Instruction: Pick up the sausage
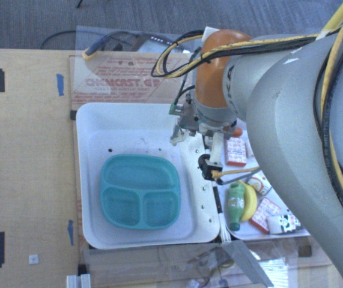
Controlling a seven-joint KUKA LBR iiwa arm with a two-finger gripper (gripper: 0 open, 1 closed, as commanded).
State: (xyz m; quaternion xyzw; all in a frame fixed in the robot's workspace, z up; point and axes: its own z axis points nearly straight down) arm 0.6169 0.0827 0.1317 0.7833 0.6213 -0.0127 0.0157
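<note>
My gripper (179,135) hangs low over the back right part of the left bin (93,125), close to the wall between the two bins. Nothing shows in its grasp. The grey arm with its orange band (219,71) reaches in from the right and hides much of the right bin (261,236). The part of that bin that shows holds a green bottle (235,204), a banana (250,200) and red-and-white cartons (236,152).
A teal divided plate (140,191) lies in the front middle of the left bin. Another red-and-white carton (266,213) and a white cow-patterned item (283,222) sit at the right bin's front. A cardboard sheet (117,83) lies behind the bins.
</note>
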